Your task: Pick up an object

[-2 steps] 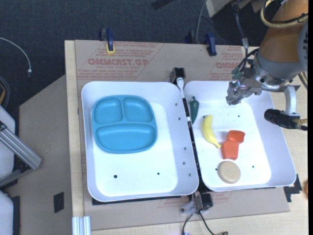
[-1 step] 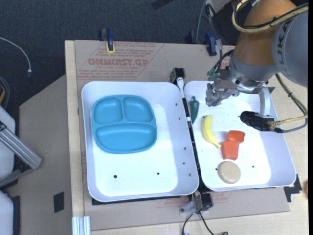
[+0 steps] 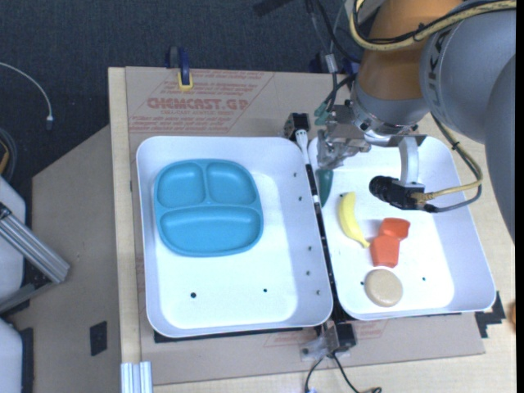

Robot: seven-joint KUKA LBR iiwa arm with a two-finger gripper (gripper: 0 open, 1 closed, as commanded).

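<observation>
- Left bin (image 3: 286,244): held a blue divided plate (image 3: 210,207).
- Right bin (image 3: 458,244): held a banana (image 3: 352,219), an orange block (image 3: 388,241), a tan disc (image 3: 383,287) and a teal item (image 3: 324,184) at the left wall.
- End effector (image 3: 334,150): low over the bin's far left corner, just above the teal item; spread or pinching, cannot tell.
- Bench (image 3: 205,101): cardboard-topped; dark carpet (image 3: 98,23) around.

Brown bench top (image 3: 213,97) with printed red lettering, bearing two shallow white bins side by side: left bin (image 3: 282,289), right bin (image 3: 458,277).
</observation>
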